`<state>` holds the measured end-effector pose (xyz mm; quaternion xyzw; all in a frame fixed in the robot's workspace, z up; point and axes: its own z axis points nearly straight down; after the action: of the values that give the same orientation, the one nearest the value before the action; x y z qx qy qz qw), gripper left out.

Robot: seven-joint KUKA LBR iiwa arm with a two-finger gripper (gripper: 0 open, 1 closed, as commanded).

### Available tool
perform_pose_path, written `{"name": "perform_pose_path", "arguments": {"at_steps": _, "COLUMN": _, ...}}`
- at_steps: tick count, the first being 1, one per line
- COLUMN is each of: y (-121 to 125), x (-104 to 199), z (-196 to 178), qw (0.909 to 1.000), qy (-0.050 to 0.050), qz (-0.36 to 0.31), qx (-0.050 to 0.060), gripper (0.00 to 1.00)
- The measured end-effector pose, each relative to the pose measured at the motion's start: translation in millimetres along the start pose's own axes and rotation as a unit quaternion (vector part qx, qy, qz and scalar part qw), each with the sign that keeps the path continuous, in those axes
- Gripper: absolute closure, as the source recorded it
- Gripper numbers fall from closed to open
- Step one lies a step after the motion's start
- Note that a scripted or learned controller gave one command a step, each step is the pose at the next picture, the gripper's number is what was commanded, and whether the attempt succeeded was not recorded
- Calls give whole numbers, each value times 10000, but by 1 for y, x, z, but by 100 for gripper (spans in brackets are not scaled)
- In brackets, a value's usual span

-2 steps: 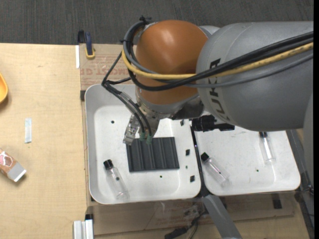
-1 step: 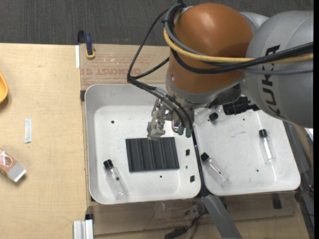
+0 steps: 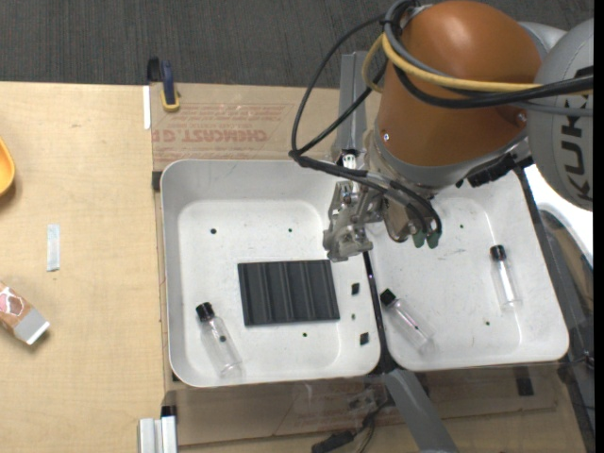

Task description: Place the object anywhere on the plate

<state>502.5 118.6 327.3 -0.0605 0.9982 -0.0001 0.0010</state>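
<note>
A dark grey ridged plate lies flat in the left bin, toward its front right. A clear vial with a black cap rests in that bin's front left corner. Two more such vials lie in the right bin, one at its right side and one near its front left. My gripper hangs under the big orange wrist band, over the left bin's right edge just behind the plate's far right corner. I see nothing held in it.
The arm's bulk covers the back of the right bin. On the bench to the left lie an orange thing, a small white strip and a wrapped item. A blue clamp sits behind the left bin.
</note>
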Motion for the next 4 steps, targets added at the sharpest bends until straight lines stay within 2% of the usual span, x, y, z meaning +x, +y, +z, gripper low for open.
{"name": "perform_pose_path", "arguments": {"at_steps": 1, "y": -13, "x": 14, "z": 15, "qw": 9966, "qy": -3, "qz": -828, "qx": -2, "gripper": 100}}
{"name": "perform_pose_path", "arguments": {"at_steps": 2, "y": -13, "x": 10, "z": 48, "qw": 9850, "qy": 9, "qz": -1726, "qx": -7, "gripper": 100}}
{"name": "perform_pose_path", "arguments": {"at_steps": 3, "y": 44, "x": 8, "z": 86, "qw": 9718, "qy": 7, "qz": -2358, "qx": -10, "gripper": 100}}
{"name": "perform_pose_path", "arguments": {"at_steps": 4, "y": 2, "x": -18, "z": 89, "qw": 9689, "qy": -4, "qz": -2474, "qx": -8, "gripper": 100}}
